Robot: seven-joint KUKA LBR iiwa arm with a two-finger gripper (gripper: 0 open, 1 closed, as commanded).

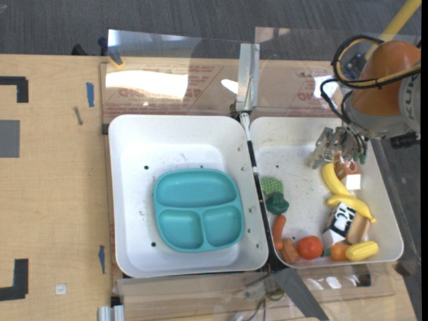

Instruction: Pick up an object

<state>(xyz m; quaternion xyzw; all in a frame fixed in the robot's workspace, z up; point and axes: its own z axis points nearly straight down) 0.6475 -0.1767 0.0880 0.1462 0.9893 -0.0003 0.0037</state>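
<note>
The right bin (pixel 301 179) holds toy food: a yellow banana (pixel 343 191), a green broccoli piece (pixel 274 193), a red tomato (pixel 309 247), an orange carrot (pixel 279 228), a yellow piece (pixel 362 250), a black-and-white item (pixel 342 219) and a brown-and-white item (pixel 348 171). My gripper (pixel 332 147) hangs over the bin's far right part, just above the banana's upper end. Nothing shows between its fingers.
The left bin (pixel 130 179) holds a teal divided plate (pixel 198 208). A clear plastic wall (pixel 247 79) rises behind both bins. A raised rim (pixel 249 166) separates the bins. The wooden bench (pixel 47 179) stretches to the left.
</note>
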